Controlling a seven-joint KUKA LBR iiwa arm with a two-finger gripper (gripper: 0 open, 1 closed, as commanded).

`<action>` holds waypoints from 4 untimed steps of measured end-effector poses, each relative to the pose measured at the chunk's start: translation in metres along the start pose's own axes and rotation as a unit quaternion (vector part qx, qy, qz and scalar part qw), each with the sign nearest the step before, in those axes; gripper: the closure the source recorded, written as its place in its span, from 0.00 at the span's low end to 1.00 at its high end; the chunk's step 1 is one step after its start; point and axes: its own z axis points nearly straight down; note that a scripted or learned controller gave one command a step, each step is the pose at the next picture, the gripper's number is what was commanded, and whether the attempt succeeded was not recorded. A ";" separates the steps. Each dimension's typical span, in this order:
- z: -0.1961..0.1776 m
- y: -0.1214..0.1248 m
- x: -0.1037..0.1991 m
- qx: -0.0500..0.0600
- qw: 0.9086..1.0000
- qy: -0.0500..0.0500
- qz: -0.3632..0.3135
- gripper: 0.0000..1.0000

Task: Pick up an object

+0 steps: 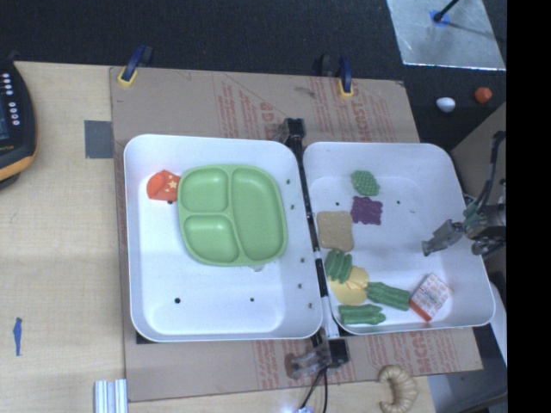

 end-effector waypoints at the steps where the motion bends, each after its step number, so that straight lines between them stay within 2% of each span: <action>1: 0.109 0.059 0.018 0.002 1.000 0.001 -0.003 0.00; 3: 0.118 0.161 0.082 -0.003 1.000 0.000 -0.001 0.00; 4: 0.118 0.126 0.095 0.001 1.000 -0.001 0.001 0.00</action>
